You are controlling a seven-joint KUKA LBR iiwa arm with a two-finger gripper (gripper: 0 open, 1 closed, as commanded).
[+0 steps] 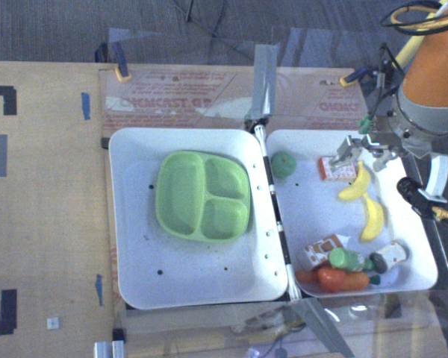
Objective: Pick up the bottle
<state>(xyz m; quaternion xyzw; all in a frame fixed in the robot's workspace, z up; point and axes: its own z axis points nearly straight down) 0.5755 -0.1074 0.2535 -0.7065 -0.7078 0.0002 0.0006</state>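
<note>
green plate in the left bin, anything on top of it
Nothing lies on the green plate; its three compartments are bare. It rests flat in the left bin, and what is beneath it is covered.

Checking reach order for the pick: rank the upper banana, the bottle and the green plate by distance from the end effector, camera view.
End effector hangs in the right bin's far part.
1. Upper banana, just below it.
2. Bottle, right bin's near edge.
3. Green plate, left bin.

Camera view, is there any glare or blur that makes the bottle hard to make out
In the camera view the whole picture is soft, so the bottle among the clutter at the right bin's near edge lacks crisp outlines; glare brightens the cardboard behind the bins; the end effector looks blurred above the orange packet.
</note>
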